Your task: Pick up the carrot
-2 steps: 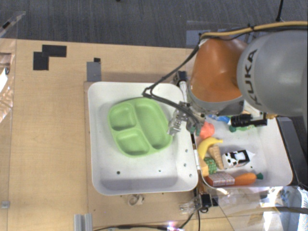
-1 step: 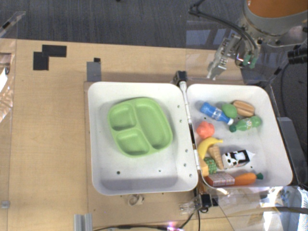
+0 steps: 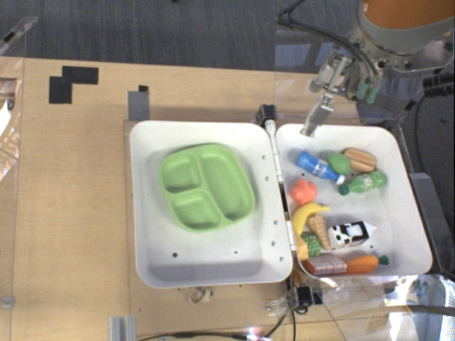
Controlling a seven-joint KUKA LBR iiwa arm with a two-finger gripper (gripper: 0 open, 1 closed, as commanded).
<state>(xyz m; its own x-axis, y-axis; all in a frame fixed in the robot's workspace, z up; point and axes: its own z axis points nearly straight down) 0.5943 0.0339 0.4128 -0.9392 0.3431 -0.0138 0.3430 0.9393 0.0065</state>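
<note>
The carrot (image 3: 362,263), orange with a green stub at its right end, lies along the near wall of the right bin (image 3: 407,190), just right of a red-brown box (image 3: 325,265). My gripper (image 3: 340,112) hangs over the far left corner of that bin, well away from the carrot. It is open and holds nothing. One long grey finger (image 3: 318,114) slants down toward the bin's far rim.
Around the carrot the right bin holds a cow-patterned carton (image 3: 349,234), a cone (image 3: 320,231), a banana (image 3: 307,215), a red fruit (image 3: 304,190), a blue bottle (image 3: 316,165), a green bottle (image 3: 364,183) and a bun (image 3: 360,159). A green divided plate (image 3: 206,187) sits in the left bin (image 3: 146,212).
</note>
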